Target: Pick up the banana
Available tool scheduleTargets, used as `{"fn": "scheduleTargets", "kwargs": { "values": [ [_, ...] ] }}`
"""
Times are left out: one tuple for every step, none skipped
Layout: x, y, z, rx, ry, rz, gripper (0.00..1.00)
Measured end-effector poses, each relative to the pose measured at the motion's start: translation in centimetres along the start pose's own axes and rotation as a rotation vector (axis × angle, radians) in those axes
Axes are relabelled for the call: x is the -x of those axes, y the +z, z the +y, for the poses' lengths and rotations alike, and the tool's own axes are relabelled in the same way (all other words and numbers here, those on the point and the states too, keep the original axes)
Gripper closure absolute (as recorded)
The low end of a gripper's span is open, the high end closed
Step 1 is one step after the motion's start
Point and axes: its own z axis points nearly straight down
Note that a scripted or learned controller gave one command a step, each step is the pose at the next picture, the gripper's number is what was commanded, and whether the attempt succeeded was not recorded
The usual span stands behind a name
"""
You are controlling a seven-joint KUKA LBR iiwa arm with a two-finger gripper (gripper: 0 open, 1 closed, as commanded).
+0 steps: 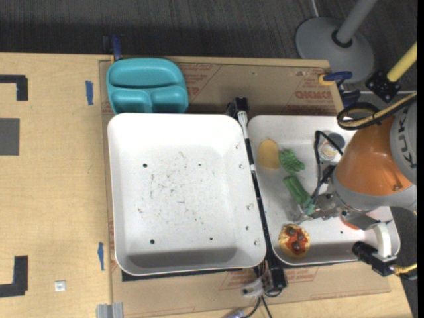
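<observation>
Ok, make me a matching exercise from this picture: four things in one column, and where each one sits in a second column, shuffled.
Things:
1. teal tray
2. yellow item
3. green item
4. pizza slice toy

Places:
A. near front wall of the right bin
B. behind the left bin, on the bench
C. right bin, far left part
D. right bin, middle, beside the gripper

Pairs: 1-B, 2-C, 3-D, 4-A

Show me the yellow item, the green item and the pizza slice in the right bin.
yellow item (268,154), camera view, middle of its rounded body.
green item (295,187), camera view, midway along its length.
pizza slice (294,239), camera view, on its red topping.
</observation>
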Motion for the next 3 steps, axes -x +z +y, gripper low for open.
{"fn": "scheduleTargets", "kwargs": {
  "values": [
    [0.0,-1.0,0.1,0.003,0.001,-0.001,1.00],
    [0.0,-2.0,0.2,0.005,0.002,-0.003,1.00],
    [0.0,-2.9,0.2,0.008,0.002,-0.004,1.00]
  ]
}}
